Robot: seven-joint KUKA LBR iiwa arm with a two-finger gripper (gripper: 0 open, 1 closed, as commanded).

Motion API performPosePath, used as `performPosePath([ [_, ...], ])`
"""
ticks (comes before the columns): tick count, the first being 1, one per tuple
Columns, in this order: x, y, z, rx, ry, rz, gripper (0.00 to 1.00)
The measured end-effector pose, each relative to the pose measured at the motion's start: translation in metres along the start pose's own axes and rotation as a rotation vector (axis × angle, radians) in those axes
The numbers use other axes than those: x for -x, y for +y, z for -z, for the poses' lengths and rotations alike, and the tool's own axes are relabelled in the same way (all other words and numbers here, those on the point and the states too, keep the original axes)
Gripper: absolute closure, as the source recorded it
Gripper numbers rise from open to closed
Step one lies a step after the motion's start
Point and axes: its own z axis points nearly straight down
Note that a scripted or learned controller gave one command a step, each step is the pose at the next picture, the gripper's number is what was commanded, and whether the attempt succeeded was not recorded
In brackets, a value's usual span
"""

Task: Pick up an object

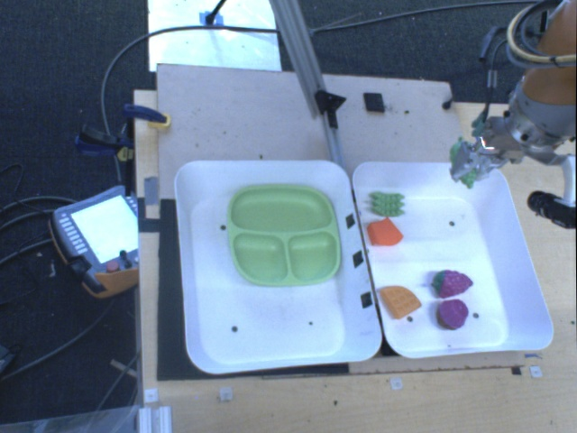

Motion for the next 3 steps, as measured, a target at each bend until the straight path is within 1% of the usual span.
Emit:
performPosePath([
  [1, -0.046, -0.016, 0.008, -0.003, 0.002, 0.003, 1.00],
  [2, -0.107, -0.035, 0.008, -0.004, 0.003, 0.005, 1.00],
  [3, -0.151, -0.048, -0.003, -0.006, 0.002, 0.003, 1.00],
])
